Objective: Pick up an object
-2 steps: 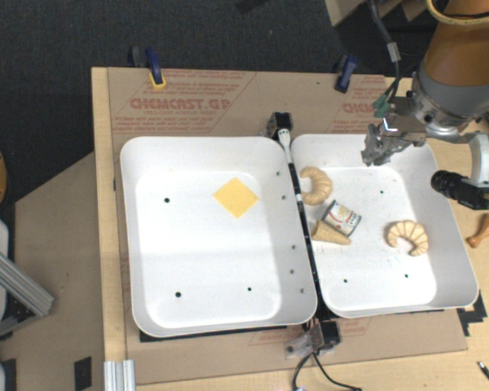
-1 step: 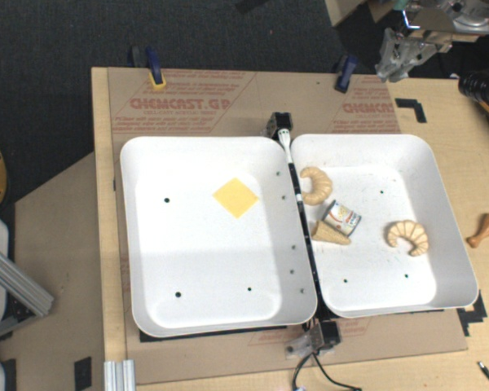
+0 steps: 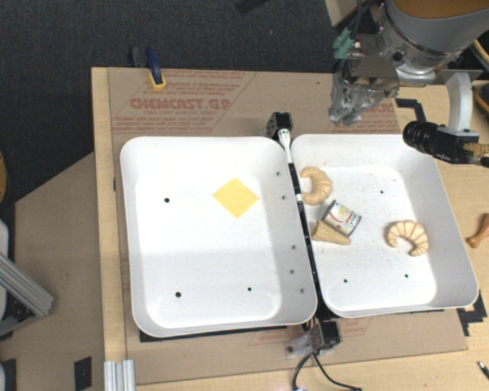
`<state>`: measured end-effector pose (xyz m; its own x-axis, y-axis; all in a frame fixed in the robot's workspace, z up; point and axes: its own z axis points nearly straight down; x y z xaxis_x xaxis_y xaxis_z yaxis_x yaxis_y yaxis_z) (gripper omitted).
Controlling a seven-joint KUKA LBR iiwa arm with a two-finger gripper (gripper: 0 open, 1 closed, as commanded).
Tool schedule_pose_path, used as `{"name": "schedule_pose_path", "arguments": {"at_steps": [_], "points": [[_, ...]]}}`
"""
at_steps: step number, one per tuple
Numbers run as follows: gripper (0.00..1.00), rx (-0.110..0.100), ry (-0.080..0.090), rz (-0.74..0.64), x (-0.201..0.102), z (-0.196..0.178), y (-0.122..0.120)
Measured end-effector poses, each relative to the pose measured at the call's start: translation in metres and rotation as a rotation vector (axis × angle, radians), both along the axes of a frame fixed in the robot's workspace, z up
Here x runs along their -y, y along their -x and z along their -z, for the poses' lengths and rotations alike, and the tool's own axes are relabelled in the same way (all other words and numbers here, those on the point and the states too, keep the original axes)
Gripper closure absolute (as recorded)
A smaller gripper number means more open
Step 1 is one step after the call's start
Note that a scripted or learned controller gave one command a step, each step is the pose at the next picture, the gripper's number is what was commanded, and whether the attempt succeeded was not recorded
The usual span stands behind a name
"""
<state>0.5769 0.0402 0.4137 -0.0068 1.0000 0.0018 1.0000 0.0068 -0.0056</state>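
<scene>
Hand (image 3: 352, 108) low, arm from right

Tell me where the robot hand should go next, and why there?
Probably toward the camera and down over the croissant by the divider. The gripper hangs above the far rim of the right bin, holding nothing, and that croissant looks like the nearest piece to it.

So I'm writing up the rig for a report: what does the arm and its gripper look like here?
The arm is a thick rounded grey body with a broad orange band above the wrist. Dark cables run along it near the wrist, beside a small teal-green fitting. The gripper at its end is a compact grey metal piece, too blurred for finer detail.
</scene>
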Motion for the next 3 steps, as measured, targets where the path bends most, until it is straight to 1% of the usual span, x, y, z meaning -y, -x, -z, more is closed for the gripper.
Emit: {"name": "schedule_pose_path", "arguments": {"at_steps": [1, 2, 3], "points": [[1.0, -0.002, 0.001, 0.002, -0.03, 0.035, 0.05], [1.0, 0.011, 0.001, 0.002, -0.078, 0.021, 0.018], [1.0, -0.007, 0.003, 0.0, -0.144, 0.136, 0.022]]}}
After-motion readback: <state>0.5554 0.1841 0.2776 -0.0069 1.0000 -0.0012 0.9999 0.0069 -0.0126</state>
